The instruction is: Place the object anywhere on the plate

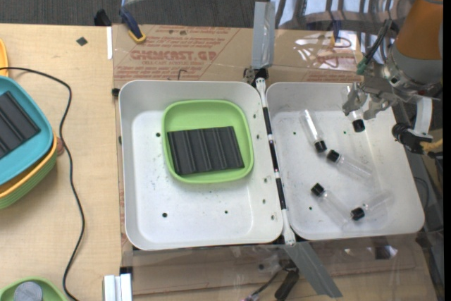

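Note:
A square green plate (241, 116) with a dark ribbed pad (204, 150) on it sits in the left bin (141, 194). Several clear plastic tubes with black caps lie loose in the right bin (394, 222): one near the back (309, 126), one in the middle (348, 163), two toward the front (331, 201) (372, 209). My gripper (362, 108) hangs over the back right part of the right bin. A small black cap (358, 125) sits just below it; I cannot tell whether that piece is held or lying on the bin floor.
A metal divider (271, 151) runs between the two bins. A cardboard sheet (183, 49) lies behind them. Stacked teal and green plates (32, 151) and a black cable (70, 173) rest on the bench at left.

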You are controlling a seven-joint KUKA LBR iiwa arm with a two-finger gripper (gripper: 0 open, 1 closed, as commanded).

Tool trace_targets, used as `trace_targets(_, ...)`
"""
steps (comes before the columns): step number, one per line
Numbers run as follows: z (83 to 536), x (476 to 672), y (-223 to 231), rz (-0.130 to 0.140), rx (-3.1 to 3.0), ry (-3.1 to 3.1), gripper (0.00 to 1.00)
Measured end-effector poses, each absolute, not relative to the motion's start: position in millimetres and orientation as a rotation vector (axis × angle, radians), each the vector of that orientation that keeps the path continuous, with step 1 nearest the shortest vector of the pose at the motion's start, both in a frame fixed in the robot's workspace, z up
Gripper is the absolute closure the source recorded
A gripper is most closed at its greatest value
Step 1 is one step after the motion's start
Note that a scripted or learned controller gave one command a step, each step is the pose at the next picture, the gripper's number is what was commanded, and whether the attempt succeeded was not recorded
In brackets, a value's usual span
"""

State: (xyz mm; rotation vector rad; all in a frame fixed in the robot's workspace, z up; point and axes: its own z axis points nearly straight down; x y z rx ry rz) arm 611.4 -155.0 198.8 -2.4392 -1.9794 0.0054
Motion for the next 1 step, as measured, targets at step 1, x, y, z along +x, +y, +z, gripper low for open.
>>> trace_targets(1,198.9,611.4,-155.1,0.005,-2.44,-1.979,0.0)
